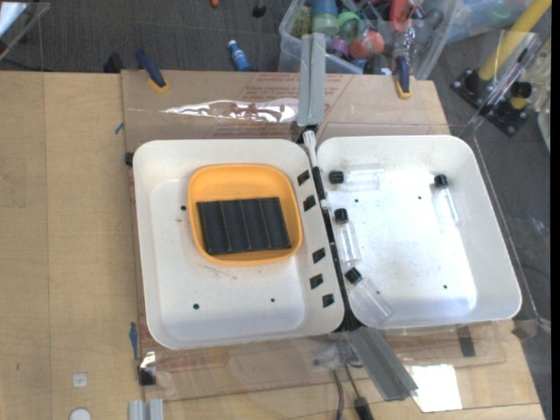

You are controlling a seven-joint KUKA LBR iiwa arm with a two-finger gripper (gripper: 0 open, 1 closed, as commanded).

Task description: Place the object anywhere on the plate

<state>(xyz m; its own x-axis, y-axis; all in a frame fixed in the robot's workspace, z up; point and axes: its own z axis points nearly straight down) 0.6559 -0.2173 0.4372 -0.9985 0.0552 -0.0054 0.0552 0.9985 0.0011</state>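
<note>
An orange plate with rounded corners sits in the upper middle of the left bin. A dark grey rectangular object with several lengthwise ridges lies flat on the plate. It covers the plate's lower half and reaches close to its near rim.
The right bin holds several clear tubes with black caps, one near the divider and another at the right. Black clips line the ridge between the bins. A clear tub of colourful toys stands behind the bench.
</note>
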